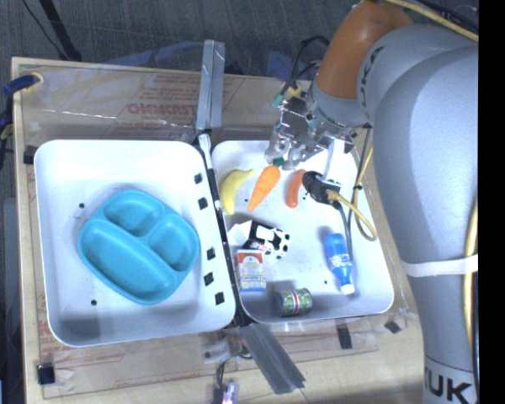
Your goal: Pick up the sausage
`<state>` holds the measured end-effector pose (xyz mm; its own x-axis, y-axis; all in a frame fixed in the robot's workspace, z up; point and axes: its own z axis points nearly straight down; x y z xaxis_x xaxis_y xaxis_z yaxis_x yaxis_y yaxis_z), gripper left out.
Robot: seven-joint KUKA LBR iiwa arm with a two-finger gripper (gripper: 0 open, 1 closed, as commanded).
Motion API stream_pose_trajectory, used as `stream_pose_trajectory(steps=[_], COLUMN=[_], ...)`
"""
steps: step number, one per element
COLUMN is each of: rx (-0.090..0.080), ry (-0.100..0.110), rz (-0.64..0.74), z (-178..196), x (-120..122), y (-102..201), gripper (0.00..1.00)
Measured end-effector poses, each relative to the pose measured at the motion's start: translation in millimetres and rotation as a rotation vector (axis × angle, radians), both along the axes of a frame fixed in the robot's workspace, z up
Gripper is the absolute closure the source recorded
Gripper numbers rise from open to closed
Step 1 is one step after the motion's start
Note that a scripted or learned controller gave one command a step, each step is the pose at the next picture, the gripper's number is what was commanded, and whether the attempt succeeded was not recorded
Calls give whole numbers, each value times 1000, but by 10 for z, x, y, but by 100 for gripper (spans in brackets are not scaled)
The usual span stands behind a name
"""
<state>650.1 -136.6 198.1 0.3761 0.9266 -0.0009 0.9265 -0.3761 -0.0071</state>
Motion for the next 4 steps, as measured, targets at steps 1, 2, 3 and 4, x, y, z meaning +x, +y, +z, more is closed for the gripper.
stream_pose_trajectory(steps=[1,2,3,4], rx=[-2,-1,-1,-1], ry=[-2,-6,-2,-5], rz=[-17,-18,-77,136], z=[-935,-1059,-284,-324], x=[61,68,-590,43], y=[113,-402,-531,-160], gripper=[100,100,100,100])
